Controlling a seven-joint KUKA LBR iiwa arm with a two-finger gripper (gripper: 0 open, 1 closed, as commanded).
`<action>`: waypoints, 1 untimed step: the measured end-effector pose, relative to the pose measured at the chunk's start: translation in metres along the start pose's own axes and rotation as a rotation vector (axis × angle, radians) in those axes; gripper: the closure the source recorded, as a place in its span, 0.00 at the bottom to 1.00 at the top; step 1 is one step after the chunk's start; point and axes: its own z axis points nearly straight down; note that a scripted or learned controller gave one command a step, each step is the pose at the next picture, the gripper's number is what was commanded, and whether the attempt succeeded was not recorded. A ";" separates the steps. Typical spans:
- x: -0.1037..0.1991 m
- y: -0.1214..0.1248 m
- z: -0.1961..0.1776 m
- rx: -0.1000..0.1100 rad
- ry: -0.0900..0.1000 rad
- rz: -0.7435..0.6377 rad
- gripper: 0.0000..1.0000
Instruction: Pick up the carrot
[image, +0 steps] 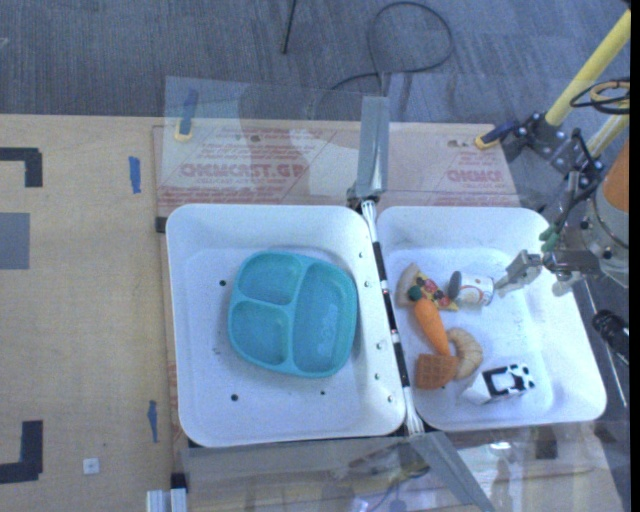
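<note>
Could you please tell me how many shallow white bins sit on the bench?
2: the left shallow white bin holds a teal divided plate; the right shallow white bin holds the orange carrot.

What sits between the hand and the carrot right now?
In the camera view, a small white and red item lies between the hand and the carrot.

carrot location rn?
In the camera view the carrot lies in the right bin, near its left wall. The pizza slice toy sits just above it, and the croissant is at its lower right.
</note>
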 end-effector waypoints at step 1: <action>0.042 0.022 0.136 -0.003 -0.001 -0.049 0.00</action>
